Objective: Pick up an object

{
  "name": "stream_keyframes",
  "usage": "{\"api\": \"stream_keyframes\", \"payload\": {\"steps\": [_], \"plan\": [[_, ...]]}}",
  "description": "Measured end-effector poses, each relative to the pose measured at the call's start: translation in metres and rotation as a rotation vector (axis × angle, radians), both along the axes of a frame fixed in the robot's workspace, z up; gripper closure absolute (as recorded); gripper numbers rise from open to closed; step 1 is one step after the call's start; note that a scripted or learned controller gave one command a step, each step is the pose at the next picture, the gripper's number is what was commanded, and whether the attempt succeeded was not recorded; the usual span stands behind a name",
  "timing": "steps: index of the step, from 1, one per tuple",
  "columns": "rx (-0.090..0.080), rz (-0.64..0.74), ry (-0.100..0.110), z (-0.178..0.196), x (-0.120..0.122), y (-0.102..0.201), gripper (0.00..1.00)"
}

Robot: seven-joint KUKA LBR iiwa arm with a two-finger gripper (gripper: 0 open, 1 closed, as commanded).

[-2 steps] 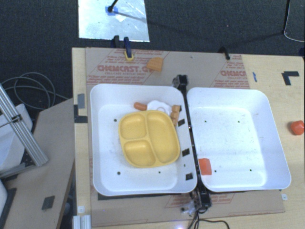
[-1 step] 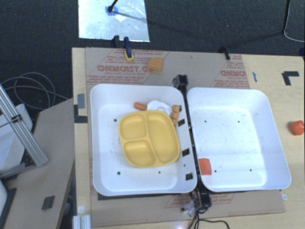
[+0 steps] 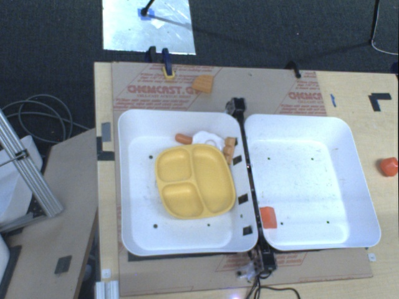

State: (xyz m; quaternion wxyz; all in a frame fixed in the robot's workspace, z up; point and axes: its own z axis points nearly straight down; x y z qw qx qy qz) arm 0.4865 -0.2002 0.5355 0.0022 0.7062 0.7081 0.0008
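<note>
On the table, two shallow white bins sit side by side; the left bin (image 3: 134, 167) holds a yellow divided plate (image 3: 194, 180) lying flat near its middle, with a small orange sausage-shaped piece (image 3: 183, 139), a white item (image 3: 207, 140) and a small tan piece (image 3: 229, 147) crowded just beyond the plate's far edge. The right bin (image 3: 349, 167) carries one thing — an orange-red block (image 3: 267, 217) close to its near left corner, beside the divider where the two bins meet. Outside the bins, a tan block (image 3: 202, 83) rests on the cardboard behind the left bin, and another orange-red block (image 3: 388, 166) lies on the table off to the right. As for the tool, its state cannot be told from this view. Judging by how things lie, the pick is not yet done — every object rests on a surface, nothing is lifted, so the approach, the grasp and the raise all appear to remain
</note>
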Motion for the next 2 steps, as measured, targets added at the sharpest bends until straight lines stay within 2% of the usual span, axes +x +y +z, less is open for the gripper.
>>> {"api": "stream_keyframes", "payload": {"steps": [2], "plan": [[0.0,0.0,0.0,0.0,0.0,0.0,0.0]]}}
